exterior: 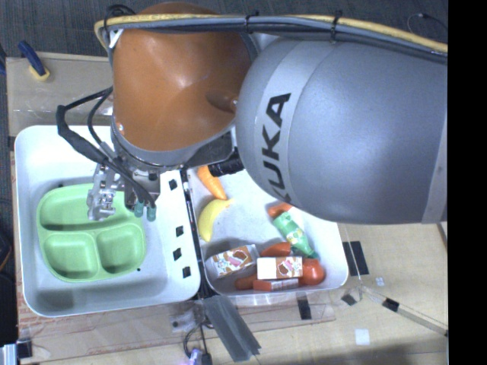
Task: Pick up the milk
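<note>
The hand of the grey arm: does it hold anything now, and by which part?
Nothing shows between the fingers of the hand. It hangs over the green three-compartment plastic tray in the left white bin.

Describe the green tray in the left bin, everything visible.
The green tray looks like moulded plastic, light green, with rounded corners and three compartments: one long one along the far side, two smaller ones nearer the camera. It lies flat on the floor of the left bin, toward its left wall. The gripper hangs over the tray's far right part, hiding some of it. The compartments look bare where visible.
</note>
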`<state>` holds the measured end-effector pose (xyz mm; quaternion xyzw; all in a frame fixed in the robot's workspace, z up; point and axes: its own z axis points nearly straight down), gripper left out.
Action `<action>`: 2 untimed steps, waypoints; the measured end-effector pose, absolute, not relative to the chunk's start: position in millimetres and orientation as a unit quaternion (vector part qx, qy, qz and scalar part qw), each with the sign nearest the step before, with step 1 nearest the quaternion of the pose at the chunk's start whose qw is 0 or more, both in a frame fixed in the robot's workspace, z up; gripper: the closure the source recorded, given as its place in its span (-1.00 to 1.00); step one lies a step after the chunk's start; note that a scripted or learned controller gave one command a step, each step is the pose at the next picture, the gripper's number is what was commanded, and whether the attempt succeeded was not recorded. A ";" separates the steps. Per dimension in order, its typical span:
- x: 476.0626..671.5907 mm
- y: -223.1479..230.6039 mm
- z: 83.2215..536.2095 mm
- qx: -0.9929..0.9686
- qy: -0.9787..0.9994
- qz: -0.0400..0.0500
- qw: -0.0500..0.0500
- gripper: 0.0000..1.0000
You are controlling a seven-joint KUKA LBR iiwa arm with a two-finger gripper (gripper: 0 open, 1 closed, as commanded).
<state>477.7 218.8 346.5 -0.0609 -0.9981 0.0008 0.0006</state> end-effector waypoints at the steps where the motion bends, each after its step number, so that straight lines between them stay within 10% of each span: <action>1: 505.4 201.6 261.3 -0.084 -0.996 0.002 0.003 1.00; 2: 481.5 211.1 232.5 -0.108 -0.994 0.002 0.003 1.00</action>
